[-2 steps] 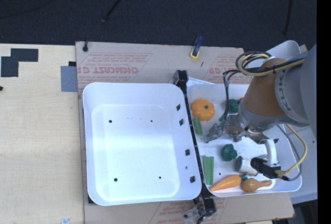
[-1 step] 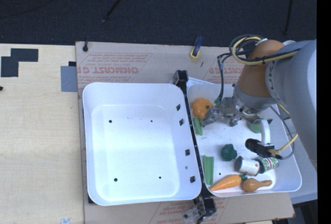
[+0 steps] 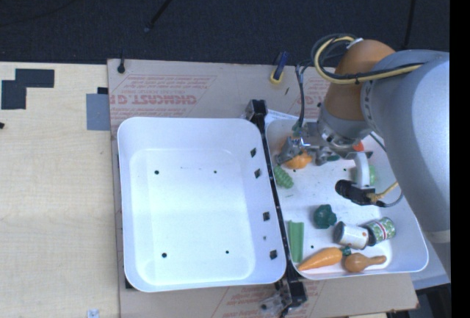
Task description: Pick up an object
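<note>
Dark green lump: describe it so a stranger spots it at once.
Go to the right-hand bin. Above the orange carrot, left of the lying can, sits the dark green lump. It is rounded and dark; the green strip nearby is long and lighter.

White bins (image 3: 191, 214), orange carrot (image 3: 321, 259).

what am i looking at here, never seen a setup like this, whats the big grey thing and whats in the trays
This is one picture from a camera fixed above a bench, looking down at a slant. The big grey shape on the right is a robot arm. Its gripper hangs low over the right bin, just above an orange piece. That bin also holds a toy carrot, a small can and a dark green lump. The left bin sits beside it. I cannot tell whether anything is held.
</note>
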Robot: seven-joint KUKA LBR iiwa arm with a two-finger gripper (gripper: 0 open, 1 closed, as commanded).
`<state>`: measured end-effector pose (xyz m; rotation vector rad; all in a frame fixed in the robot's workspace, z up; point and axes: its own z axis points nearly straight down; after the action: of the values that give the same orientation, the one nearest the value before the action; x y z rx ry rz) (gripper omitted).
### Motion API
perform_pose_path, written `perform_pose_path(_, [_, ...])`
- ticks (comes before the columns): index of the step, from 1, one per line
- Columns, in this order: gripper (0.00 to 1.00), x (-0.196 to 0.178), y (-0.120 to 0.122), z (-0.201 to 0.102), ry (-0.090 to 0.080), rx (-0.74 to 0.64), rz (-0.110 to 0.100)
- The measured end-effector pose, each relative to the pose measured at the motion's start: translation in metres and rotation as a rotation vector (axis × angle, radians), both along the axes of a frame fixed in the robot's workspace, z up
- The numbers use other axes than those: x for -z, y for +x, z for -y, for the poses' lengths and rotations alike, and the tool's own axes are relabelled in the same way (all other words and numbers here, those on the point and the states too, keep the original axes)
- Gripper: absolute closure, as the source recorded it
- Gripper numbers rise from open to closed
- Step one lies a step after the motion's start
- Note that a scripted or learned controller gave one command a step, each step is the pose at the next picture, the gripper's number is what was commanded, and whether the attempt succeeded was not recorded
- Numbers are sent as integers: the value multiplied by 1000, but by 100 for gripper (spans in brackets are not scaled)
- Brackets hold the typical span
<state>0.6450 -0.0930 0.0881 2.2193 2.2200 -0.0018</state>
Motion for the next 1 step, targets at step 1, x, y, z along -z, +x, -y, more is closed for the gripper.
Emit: perform_pose_path(1, [100, -9, -2, -1, 2, -5, -6])
